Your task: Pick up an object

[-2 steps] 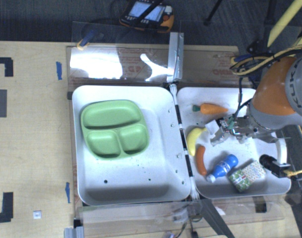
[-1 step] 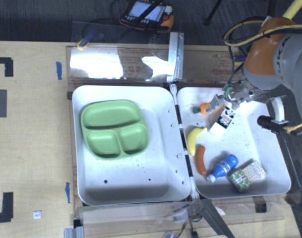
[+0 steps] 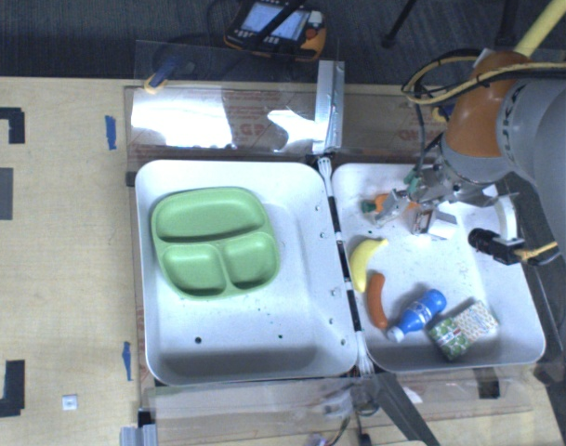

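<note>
My gripper (image 3: 414, 203) hangs low over the back part of the right bin (image 3: 515, 342), under the grey arm with its orange band (image 3: 473, 128). A small orange and green object (image 3: 379, 204) lies just left of the gripper; whether they touch is unclear. In front of it a yellow banana (image 3: 364, 256) lies near the bin's left wall. An orange-red carrot-like piece (image 3: 376, 299) lies just below the banana. A blue bottle (image 3: 418, 314) and a green patterned packet (image 3: 463, 329) lie at the front of that bin.
The left bin (image 3: 292, 342) holds a green divided tray (image 3: 216, 240) in its back left part. A metal divider (image 3: 343, 277) runs between the two bins. A clear plastic sheet (image 3: 227, 119) stands behind the left bin. Cables and a black part (image 3: 492, 244) hang by the arm at right.
</note>
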You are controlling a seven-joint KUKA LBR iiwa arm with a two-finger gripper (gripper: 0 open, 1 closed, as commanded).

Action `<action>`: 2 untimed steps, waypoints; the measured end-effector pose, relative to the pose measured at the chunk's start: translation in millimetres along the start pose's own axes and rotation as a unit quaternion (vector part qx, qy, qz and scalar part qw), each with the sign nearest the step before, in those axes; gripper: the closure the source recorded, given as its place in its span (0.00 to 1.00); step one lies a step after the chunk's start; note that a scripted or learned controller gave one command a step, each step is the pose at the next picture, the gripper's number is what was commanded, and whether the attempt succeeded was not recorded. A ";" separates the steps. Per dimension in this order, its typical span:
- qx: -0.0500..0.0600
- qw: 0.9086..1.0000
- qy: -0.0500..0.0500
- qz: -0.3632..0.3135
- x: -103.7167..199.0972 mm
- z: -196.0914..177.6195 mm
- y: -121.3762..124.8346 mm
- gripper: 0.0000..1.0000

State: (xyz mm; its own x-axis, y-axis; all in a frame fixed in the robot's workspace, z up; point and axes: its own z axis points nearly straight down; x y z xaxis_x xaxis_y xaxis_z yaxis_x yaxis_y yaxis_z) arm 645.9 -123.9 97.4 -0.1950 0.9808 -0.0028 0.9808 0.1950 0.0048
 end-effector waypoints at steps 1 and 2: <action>0.001 0.986 0.000 0.166 -19.2 -41.5 18.5 0.00; 0.001 0.988 0.001 0.153 -17.5 11.0 -51.5 0.00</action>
State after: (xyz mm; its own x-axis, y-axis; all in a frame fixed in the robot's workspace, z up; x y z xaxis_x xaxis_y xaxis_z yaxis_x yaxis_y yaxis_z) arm 598.9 -151.1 86.2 0.1112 0.9938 0.0002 0.9938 -0.1112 0.0024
